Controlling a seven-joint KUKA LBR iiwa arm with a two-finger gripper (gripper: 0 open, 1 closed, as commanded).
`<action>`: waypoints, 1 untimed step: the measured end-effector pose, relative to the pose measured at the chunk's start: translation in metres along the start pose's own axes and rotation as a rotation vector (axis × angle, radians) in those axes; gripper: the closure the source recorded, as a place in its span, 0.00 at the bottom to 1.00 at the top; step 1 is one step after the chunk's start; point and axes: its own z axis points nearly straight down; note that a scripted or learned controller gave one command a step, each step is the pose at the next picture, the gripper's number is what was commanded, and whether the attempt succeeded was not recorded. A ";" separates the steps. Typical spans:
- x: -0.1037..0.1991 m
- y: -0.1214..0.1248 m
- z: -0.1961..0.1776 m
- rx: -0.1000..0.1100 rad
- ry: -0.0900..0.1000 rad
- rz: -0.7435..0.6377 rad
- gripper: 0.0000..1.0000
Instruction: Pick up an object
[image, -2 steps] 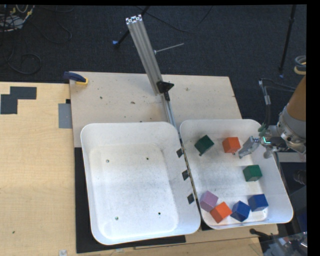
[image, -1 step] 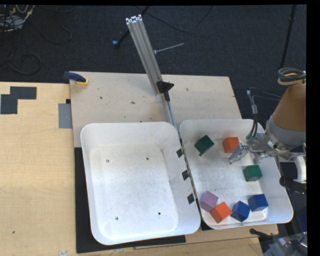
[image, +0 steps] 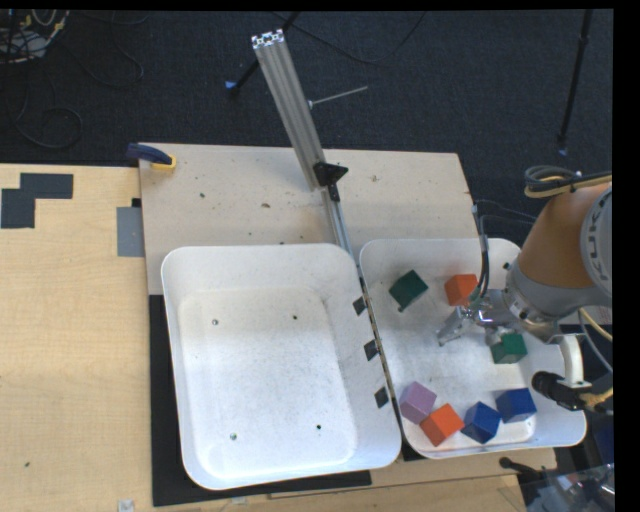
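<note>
My gripper (image: 470, 328) hangs low over the middle of the right bin (image: 470, 250), open, with nothing between its fingers. An orange cube (image: 460, 289) lies just behind it and a green cube (image: 509, 347) sits right beside it on the right. A dark green cube (image: 408, 289) lies further left. Along the bin's front edge lie a purple cube (image: 417, 401), a second orange cube (image: 441, 424) and two blue cubes (image: 481, 421) (image: 516, 404).
The left bin (image: 200, 270) stands beside the right one, with black clips (image: 369, 348) along the shared rim. A slanted aluminium rail (image: 295, 110) rises behind the bins. The arm's grey and orange body (image: 560, 250) overhangs the right bin's right side.
</note>
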 end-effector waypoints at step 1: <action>0.000 0.001 0.015 -0.004 -0.002 0.002 0.00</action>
